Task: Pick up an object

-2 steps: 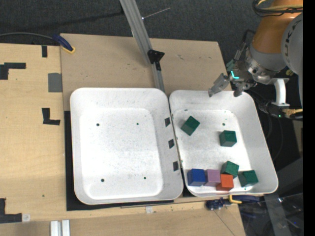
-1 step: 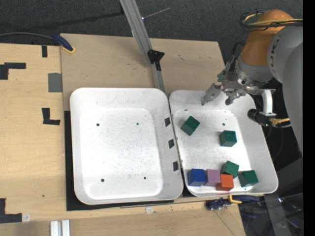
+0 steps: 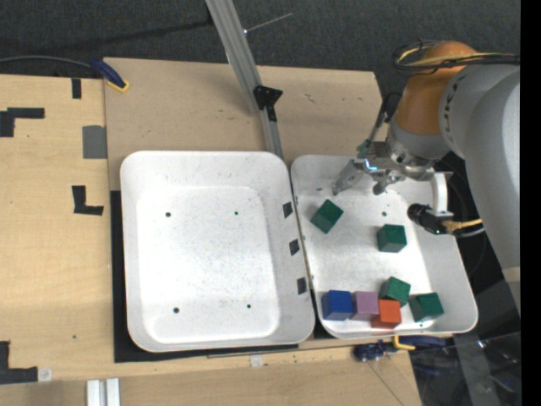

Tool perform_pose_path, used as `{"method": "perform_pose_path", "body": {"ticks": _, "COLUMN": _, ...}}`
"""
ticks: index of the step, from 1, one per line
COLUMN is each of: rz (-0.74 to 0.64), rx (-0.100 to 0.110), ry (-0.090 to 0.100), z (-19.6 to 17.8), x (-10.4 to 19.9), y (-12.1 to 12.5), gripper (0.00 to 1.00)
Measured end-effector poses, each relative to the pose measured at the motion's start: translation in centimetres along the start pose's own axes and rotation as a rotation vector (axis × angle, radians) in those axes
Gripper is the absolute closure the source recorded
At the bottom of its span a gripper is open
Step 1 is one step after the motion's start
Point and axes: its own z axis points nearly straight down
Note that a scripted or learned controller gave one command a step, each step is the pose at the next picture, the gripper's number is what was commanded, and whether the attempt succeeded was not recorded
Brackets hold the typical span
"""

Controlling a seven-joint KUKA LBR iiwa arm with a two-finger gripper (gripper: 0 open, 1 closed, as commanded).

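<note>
Two-finger gripper (image 3: 362,181) hangs over the back of the right white bin (image 3: 451,271), fingers spread apart, nothing between them. Nearest target: a tilted green wooden cube (image 3: 326,216), just beside and in front of the left fingertip. Judgement: no grasp yet; descend, close and lift remain.

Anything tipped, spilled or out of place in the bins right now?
Nothing stands out. All the blocks sit inside the right bin: two green ones apart near its middle, the rest clustered along the near edge. The gripper hangs above the bin's far end.
</note>
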Motion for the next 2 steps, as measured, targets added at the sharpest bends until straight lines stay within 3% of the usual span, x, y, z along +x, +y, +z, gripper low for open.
{"method": "perform_pose_path", "body": {"ticks": 1, "rz": 0.0, "rx": -0.002, "ry": -0.001, "z": 2.8, "x": 0.1, "y": -0.1, "gripper": 0.0}}
{"method": "perform_pose_path", "body": {"ticks": 2, "rz": -0.002, "rx": -0.004, "ry": -0.001, "z": 1.6, "x": 0.2, "y": 0.0, "gripper": 1.0}}
